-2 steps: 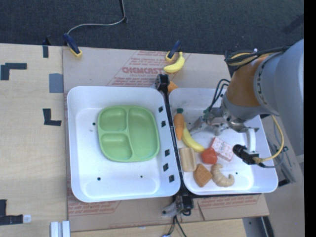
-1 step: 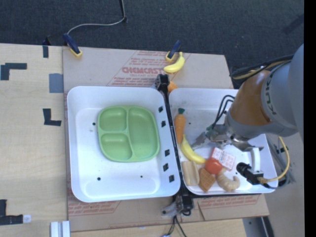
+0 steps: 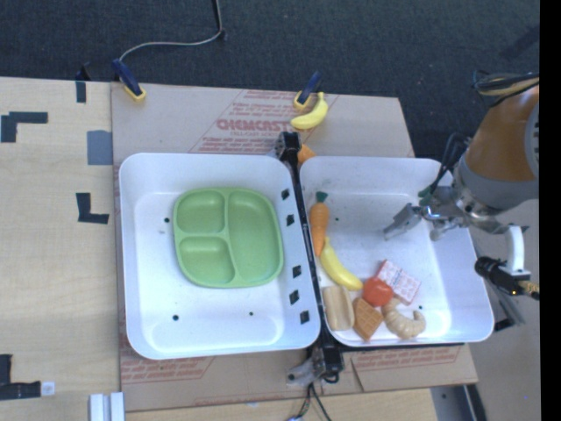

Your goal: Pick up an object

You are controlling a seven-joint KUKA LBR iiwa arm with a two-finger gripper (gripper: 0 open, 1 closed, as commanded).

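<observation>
The right bin (image 3: 368, 172) holds several toy foods along its left and front sides: an orange carrot (image 3: 319, 220), a yellow banana (image 3: 337, 269), a bread stick (image 3: 337, 307), a brown wedge (image 3: 366, 318), a red tomato (image 3: 378, 292), a pink-and-white packet (image 3: 400, 281) and a tan croissant (image 3: 405, 324). My gripper (image 3: 401, 224) hangs over the right middle of this bin, fingers pointing left and down, above bare bin floor. Nothing shows between the fingers. The tomato and packet lie a short way in front of it.
The left bin (image 3: 140, 261) carries a green divided plate (image 3: 228, 238). A black divider with clips (image 3: 296, 235) runs between the bins. A yellow clamp (image 3: 308, 112) and a blue-yellow clamp (image 3: 129, 79) sit on the cardboard behind. The arm (image 3: 500, 160) enters from the right.
</observation>
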